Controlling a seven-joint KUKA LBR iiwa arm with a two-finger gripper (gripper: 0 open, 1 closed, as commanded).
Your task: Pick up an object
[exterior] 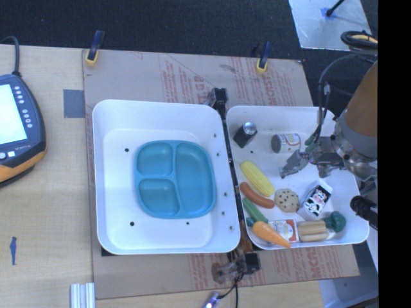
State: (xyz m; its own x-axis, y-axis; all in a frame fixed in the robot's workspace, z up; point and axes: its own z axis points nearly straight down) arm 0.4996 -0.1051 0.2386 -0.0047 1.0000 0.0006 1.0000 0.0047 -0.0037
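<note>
My jaws (292,164) hang low over the right-hand shallow white bin (290,117), nothing between them; whether they are spread I cannot tell. The nearest pickable thing, a small silver tin can (285,142), lies just beside them.

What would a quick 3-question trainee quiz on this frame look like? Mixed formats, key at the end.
1. True or false: the blue divided plate sits in the left bin.
2. Which item lies nearest the corn cob? A) hot dog B) small can C) broccoli
3. Fill in: the gripper hovers over the ____ bin, between the can and the cookie.

Key
1. True.
2. A: the hot dog lies right beside the corn; the can and broccoli are farther off.
3. Right: it is over the right bin's bare floor, with nothing seen between its fingers.
</note>
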